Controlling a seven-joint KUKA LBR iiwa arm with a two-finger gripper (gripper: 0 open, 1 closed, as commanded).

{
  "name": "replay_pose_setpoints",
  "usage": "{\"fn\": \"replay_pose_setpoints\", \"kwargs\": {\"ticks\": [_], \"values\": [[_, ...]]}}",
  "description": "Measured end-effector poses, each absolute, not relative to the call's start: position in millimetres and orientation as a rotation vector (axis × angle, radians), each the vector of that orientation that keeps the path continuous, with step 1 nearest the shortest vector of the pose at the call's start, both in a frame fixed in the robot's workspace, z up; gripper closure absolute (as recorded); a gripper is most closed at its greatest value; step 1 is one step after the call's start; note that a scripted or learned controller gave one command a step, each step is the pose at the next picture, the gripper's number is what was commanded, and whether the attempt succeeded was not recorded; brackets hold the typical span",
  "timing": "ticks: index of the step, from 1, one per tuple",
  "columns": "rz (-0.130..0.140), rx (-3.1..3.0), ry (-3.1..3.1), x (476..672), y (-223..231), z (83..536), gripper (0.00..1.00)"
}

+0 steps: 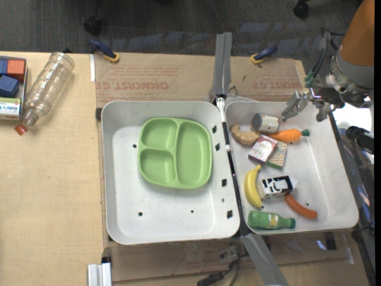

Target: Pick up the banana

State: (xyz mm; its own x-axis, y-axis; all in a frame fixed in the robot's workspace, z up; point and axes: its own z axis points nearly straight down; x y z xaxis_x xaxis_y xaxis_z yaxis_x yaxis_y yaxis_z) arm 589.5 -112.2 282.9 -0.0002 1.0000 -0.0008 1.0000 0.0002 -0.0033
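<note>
The yellow banana lies in the right bin, near its left wall, curved and pointing up and down. A black-and-white carton touches its right side. My gripper hangs over the bin's far right corner, well up and to the right of the banana. Its two fingers stand open with nothing between them.
Around the banana lie a green bottle, a red sausage shape, a small pink-and-green box, a carrot, a grey can and a brown lump. The left bin holds a green divided plate. On the bench at left lie a plastic bottle and a box of blocks.
</note>
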Motion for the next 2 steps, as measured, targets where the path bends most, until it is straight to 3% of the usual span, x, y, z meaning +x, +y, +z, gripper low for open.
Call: {"fn": "replay_pose_setpoints", "kwargs": {"ticks": [1,2], "values": [[0.005,-2.242,-2.198,523.8,-174.4,227.3,0.0],[0.001,-2.225,-2.217,514.5,-188.9,91.4,0.0]]}}
